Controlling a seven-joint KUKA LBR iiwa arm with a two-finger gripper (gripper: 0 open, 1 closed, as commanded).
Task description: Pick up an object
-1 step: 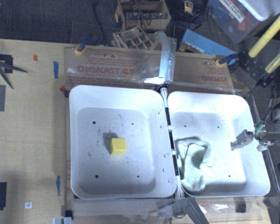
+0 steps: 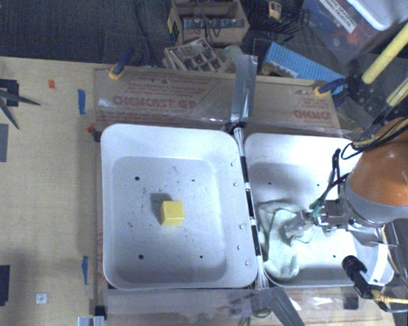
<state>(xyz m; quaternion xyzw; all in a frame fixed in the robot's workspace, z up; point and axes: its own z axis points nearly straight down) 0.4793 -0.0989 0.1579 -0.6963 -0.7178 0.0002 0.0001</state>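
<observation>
Lowest in view, the counter [image 2: 35, 252] carries two white bins, walls touching, so the arm can work either. Left bin [image 2: 115, 161] holds one yellow block [image 2: 173, 212] near its middle, apart from every wall, open to a top grasp. Right bin [image 2: 279, 153] holds a pale crumpled cloth [image 2: 281, 248]; the pincer [image 2: 308, 222] sits low at its upper edge. Blur hides whether it is spread or pinching: cannot tell. Red lettering on the clear panel [image 2: 166, 99] behind reads reversed, illegible.
</observation>
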